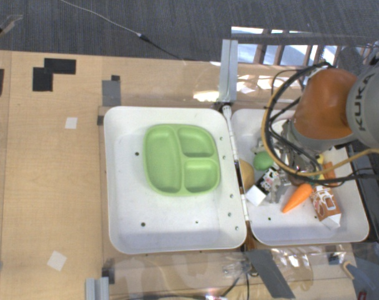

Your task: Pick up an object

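- Orange plastic toy carrot point(296, 198), tapered like a cone, lies on its side near the middle of the right white bin point(358, 227), its thin tip pointing toward the near-left. It is probably the easiest thing here to lift.
- It looks light, stiff and smooth, so I judge that it could slip out along its taper; the thick end is the safer place to pinch, across its width.
- Just beside it, to the right, rests a small brown-and-white carton point(326, 205), likely light and easy to dent. A round green toy fruit point(262, 161) sits farther back, partly under the cables, and a small white block point(255, 195) lies at the bin's left wall.
- The hand point(278, 181) hangs low over the clutter just left of the carrot, beneath the grey arm's orange band point(320, 105); whether it is open or closed I cannot tell, and nothing is visibly held.
- The left white bin point(127, 230) carries a pale green plastic divided plate point(180, 159), well apart from the arm.
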Tool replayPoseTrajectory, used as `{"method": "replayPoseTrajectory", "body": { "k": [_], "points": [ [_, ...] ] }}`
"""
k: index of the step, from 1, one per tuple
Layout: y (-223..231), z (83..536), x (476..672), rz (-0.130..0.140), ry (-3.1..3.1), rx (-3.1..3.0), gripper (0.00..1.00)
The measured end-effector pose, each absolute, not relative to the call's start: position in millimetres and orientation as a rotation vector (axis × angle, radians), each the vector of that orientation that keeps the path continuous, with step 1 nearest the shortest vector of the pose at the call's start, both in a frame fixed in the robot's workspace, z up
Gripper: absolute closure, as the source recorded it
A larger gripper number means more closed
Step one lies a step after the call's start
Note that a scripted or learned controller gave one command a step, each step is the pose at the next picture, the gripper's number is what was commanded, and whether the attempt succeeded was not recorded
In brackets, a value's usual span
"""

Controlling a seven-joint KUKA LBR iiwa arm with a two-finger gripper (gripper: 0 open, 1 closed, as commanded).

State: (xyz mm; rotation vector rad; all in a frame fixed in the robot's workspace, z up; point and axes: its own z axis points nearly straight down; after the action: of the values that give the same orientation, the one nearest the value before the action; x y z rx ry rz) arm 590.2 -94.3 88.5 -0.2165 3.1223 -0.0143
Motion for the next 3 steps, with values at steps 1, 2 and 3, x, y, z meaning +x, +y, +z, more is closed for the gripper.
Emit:
{"method": "replayPoseTrajectory", "body": {
  "k": [1, 2, 3],
  "points": [
    [-132.6, 86.2, 529.6, -0.001, 3.133, 0.004, 0.00],
    [-99.0, 87.3, 606.8, 0.003, 3.132, -0.049, 0.00],
    [-149.6, 85.8, 547.1, 0.001, 3.135, 0.073, 0.00]
  ]
}}
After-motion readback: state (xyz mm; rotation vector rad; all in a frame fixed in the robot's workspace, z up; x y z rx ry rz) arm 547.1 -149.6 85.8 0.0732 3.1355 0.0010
